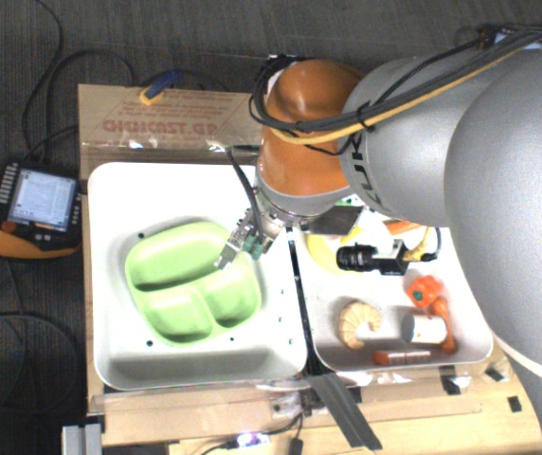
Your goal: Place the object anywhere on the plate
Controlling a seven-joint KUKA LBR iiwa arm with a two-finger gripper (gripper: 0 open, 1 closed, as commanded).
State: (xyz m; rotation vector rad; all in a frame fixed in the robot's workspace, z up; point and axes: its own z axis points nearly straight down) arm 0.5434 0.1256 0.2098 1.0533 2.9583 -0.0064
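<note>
Nearest, in right white bin (pixel 475 349): tan ridged pastry-like object (pixel 358 321), white cylinder (pixel 424 330), orange toy (pixel 425 292). Farther left, green three-compartment plastic plate (pixel 171 263) in left bin (pixel 110 349). Above plate's right rim, gripper (pixel 243 246); jaw state impossible to tell.

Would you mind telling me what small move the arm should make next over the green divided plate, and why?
Probably a short lowering onto the green three-compartment plastic plate before any release. The two-finger gripper sits at the plate's right rim over the left shallow white bin, near the large compartment. Whether it carries anything is too small to tell, so I would descend gently.
</note>
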